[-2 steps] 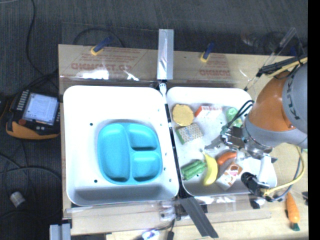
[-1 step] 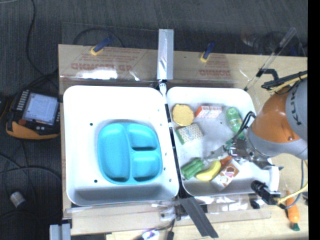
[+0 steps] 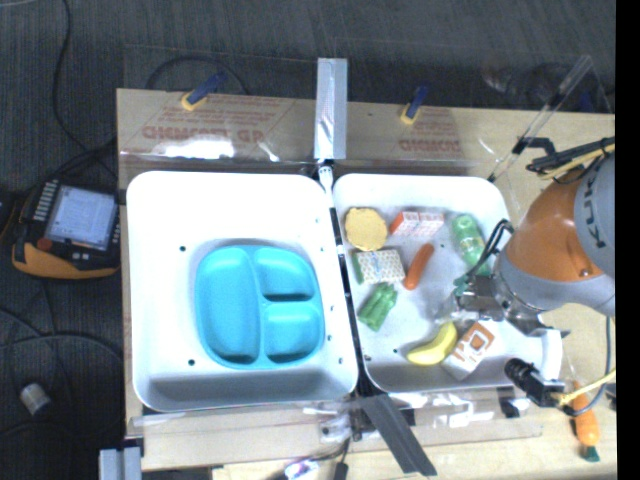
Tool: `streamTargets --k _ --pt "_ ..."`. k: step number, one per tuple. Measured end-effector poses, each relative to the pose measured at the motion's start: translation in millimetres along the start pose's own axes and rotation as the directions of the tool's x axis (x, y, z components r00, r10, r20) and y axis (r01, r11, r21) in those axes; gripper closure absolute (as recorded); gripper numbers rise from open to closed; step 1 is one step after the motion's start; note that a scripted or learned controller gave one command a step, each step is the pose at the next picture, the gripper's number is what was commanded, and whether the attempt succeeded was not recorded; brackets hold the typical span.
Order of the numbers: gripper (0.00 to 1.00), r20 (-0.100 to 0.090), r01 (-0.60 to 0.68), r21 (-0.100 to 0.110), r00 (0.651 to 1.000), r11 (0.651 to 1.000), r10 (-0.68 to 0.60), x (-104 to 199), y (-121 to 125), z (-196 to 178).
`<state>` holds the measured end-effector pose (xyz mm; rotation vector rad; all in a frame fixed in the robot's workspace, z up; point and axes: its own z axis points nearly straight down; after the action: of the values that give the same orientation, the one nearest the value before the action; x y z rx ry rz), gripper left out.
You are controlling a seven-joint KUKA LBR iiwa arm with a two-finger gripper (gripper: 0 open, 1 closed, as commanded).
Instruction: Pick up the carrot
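The small orange carrot lies up-left of my hand, apart; my hand's grip I cannot tell.

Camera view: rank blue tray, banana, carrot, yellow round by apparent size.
1. Blue tray, largest by far.
2. Banana and yellow round look about alike; not ranking them.
3. Carrot, smallest.

The grey, rounded metal arm carries a broad glossy orange band above its wrist, with dark letters (partly cut off) on the grey casing. Below sits a dark, boxy wrist assembly, with thin black cables looping near it.
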<state>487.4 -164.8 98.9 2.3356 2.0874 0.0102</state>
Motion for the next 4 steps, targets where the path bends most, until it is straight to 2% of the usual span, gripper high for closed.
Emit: streamTargets --k 1,2,3,4 --pt "1.0 0.0 0.131 0.014 0.991 0.991 -0.131 24 13 -141" --pt "0.0 -0.001 0.13 0.015 0.991 0.991 -0.13 24 13 -141" --pt "0.0 0.0 0.139 0.015 0.99 0.99 -0.139 21 6 -135" --pt "0.0 -0.003 0.187 0.014 0.982 0.982 -0.187 32 -6 -168"
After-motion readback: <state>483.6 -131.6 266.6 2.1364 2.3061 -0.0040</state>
